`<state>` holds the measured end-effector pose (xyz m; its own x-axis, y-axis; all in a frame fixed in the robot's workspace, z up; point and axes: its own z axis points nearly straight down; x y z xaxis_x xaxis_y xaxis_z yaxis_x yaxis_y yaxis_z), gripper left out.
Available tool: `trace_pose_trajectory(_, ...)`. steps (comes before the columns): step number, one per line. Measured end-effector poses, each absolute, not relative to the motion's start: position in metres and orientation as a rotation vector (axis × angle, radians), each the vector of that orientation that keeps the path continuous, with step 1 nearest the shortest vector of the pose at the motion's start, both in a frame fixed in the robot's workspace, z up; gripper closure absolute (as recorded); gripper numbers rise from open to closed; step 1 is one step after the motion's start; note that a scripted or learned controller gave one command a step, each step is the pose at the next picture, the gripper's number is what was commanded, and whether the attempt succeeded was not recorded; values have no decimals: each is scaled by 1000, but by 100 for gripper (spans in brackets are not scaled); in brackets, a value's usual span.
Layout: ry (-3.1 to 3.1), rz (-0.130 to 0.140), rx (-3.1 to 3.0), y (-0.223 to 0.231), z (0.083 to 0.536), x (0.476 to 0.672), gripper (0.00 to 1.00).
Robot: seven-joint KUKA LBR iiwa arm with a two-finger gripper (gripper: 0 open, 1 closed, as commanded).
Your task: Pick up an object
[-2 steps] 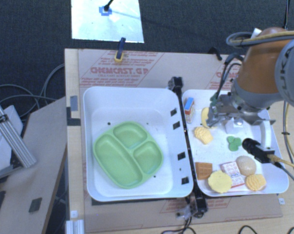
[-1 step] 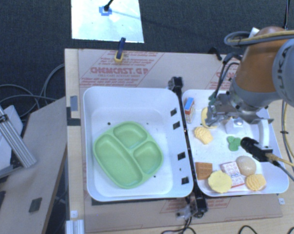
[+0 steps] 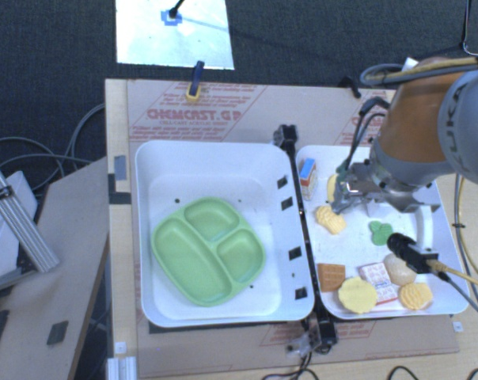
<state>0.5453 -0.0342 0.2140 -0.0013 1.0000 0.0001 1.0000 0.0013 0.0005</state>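
Observation:
The right bin [image 3: 453, 307] holds several toy foods. A yellow bumpy piece [image 3: 330, 220] lies near the bin's left side, with a pale yellow piece [image 3: 332, 184] and a small blue, orange and white carton [image 3: 307, 171] behind it. My gripper [image 3: 346, 196] hangs low over the bin, just right of and above the yellow bumpy piece, close to the pale yellow one. The grey and orange arm [image 3: 417, 125] covers the bin's back right. Nothing shows as held.
At the front of the right bin lie a brown cracker [image 3: 331, 276], a yellow disc [image 3: 357, 295], a red-and-white packet [image 3: 377, 279], a beige lump [image 3: 399, 270], a yellow ridged cookie [image 3: 415, 295] and a green piece [image 3: 379, 230]. In the left bin [image 3: 168, 165] sits a green divided tray [image 3: 207, 250].

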Motion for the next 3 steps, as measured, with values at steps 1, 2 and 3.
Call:
trace_pose_trajectory(1,2224,4,2216,-36,235,544,100)
trace_pose_trajectory(2,2227,2,2215,-27,231,544,100)
trace_pose_trajectory(3,2223,2,2219,-32,234,546,100)
